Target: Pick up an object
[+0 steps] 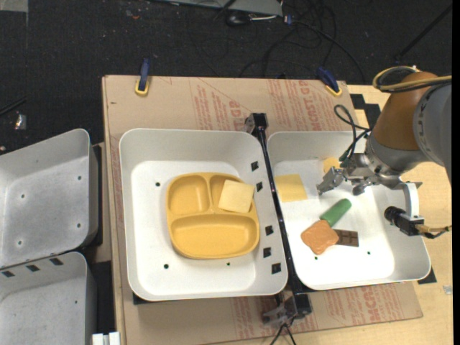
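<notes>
Nearest us, in the right bin (410, 268), we see a toast-shaped orange piece (319, 237) touching a dark chocolate bar (348, 238), with a smooth green cylinder (335, 210) just behind. Farther back lies a flat pale-yellow square (291, 187). The claw (343, 182) hovers above the cylinder, fingers spread apart, grasping nothing. The left bin (136, 214) holds a yellow divided plastic tray (208, 228) bearing a pale square block (236, 196).

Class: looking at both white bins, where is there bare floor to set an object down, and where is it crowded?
Free: the left bin floor around the yellow tray, and the right bin front strip below the chocolate bar. Crowded: mid right bin, around the green cylinder, orange piece and gripper.
</notes>
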